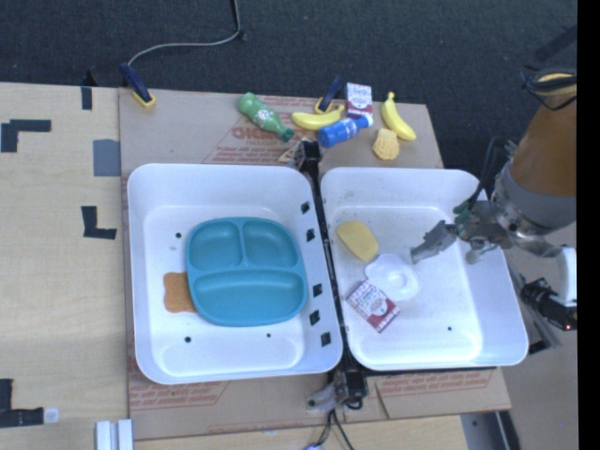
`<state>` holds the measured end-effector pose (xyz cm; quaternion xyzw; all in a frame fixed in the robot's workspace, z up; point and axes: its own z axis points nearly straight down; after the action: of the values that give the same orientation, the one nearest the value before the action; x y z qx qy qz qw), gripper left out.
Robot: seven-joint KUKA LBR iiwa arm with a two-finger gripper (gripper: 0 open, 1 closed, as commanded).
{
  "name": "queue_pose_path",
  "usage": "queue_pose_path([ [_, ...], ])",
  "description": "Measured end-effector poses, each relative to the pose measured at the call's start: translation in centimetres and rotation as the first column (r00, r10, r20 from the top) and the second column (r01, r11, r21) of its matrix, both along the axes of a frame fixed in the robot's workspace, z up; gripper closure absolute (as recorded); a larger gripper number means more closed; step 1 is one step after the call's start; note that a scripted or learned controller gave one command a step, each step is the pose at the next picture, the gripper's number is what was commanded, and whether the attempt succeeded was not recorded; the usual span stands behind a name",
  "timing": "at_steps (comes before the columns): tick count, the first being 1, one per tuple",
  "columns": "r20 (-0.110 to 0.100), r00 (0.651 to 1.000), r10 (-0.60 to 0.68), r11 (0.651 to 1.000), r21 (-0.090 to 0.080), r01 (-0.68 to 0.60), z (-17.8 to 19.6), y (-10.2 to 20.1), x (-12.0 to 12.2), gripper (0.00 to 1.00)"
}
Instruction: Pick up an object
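Observation:
The right bin [487, 326] holds three things: a yellow wedge-shaped piece [357, 239], a white round cup [394, 277] and a small red-and-white packet [372, 306]. My gripper [452, 248] hangs over the right half of this bin, just right of the white cup. It is open, its fingers spread, with nothing between them. The nearer dark finger [430, 243] points down-left toward the cup. In the left bin [150, 204] lie a blue divided plate [247, 270] and an orange-brown flat piece [175, 292] tucked at the plate's left edge.
Behind the bins on the cardboard lie a green bottle [264, 116], two yellow bananas [317, 118] [398, 118], a blue bottle [339, 132], a small red-and-white carton [359, 97] and a yellow chunk [385, 144]. A black hinge strip [319, 251] divides the bins.

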<state>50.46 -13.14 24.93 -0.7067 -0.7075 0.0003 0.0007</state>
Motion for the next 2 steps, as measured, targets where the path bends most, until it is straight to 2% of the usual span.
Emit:
queue_pose_path([
  [1, -0.002, 1.0, 0.001, 1.0, 0.0, -0.001, -6.6, 5.5, 2.9, 0.0],
  [2, 0.006, 1.0, 0.0, 1.0, -0.001, 0.0, -16.2, 3.4, 6.0, 0.0],
])
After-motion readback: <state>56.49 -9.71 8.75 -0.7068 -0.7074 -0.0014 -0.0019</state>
